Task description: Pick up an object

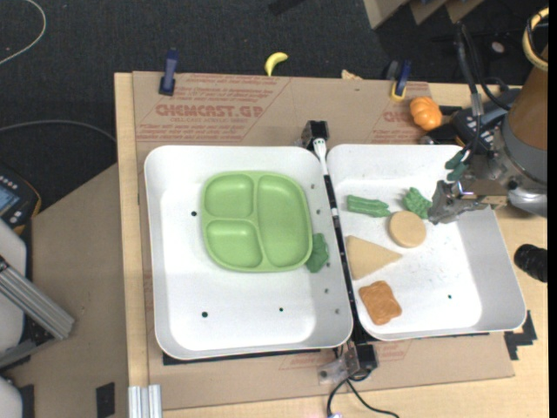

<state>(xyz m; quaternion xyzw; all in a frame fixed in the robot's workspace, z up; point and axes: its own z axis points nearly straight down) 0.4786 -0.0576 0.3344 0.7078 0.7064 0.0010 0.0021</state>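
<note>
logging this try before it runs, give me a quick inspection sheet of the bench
surface: brown board bearing left bin and right bin.
job's things: in the right bin, green pod, green leafy piece, tan round disc, tan wedge, orange-brown piece.
clutter: green divided plate in the left bin, small green piece at its right edge.
hand: low over the right bin beside the leafy piece, nothing seen held.
cables: black bundle above the arm.
surroundings: blue clamps, yellow banana, orange fruit at the board's far edge.
</note>
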